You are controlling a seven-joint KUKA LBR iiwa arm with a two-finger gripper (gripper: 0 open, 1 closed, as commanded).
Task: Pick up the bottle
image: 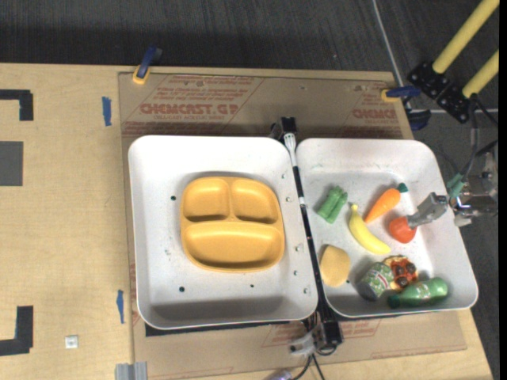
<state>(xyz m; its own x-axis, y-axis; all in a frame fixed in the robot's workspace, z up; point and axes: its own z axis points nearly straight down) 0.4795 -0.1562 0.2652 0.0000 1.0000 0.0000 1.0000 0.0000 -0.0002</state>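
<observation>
Inside right bin (pixel 444 172), green bottle (pixel 420 292)

My gripper (pixel 432 209) is grey metal. Both bins are white: the left bin (pixel 150 212) carries a yellow divided tray (pixel 232 222), and the right bin (pixel 444 188) holds the colourful lot. There, the bottle (pixel 420 292) is dark green, beside a can (pixel 386 276) with a busy red, green and white label. The banana (pixel 366 231) is yellow, the carrot (pixel 383 203) orange with a green tip, the tomato (pixel 401 228) red, the small ribbed piece (pixel 333 203) green, and the rounded lump (pixel 335 266) pale yellow. Under the bins lies brown cardboard (pixel 238 101) with red print, on a tan worktop (pixel 55 212) marked with black patches and blue tape bits (pixel 106 111). Yellow poles (pixel 467 30) cross the upper right of the frame.
</observation>
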